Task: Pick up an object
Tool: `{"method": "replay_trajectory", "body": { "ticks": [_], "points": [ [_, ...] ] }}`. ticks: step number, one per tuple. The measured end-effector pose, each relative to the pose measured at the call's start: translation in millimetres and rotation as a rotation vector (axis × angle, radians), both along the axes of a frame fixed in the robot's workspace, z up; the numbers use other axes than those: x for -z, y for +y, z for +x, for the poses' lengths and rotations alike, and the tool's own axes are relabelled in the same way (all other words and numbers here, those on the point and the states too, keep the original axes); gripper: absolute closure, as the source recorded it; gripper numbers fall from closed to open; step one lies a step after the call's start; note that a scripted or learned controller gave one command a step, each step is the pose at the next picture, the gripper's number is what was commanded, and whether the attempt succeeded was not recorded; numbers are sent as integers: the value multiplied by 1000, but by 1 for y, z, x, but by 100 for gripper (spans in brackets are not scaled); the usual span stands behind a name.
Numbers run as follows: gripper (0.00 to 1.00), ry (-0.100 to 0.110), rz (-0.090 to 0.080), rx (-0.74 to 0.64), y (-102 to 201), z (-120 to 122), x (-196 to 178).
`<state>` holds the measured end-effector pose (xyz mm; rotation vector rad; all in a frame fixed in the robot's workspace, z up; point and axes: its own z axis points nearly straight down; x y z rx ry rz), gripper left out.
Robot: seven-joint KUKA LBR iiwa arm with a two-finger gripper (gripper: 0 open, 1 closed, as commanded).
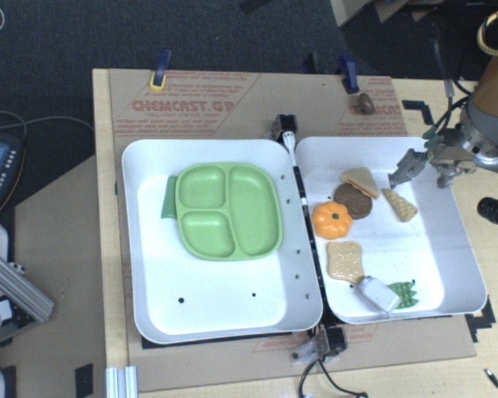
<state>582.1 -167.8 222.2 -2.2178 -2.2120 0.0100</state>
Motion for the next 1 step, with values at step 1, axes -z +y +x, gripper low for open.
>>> {"method": "replay_trajectory", "body": {
  "ticks": [1],
  "points": [
    [0,-12,-2,-2,0,3,-6]
  ]
}}
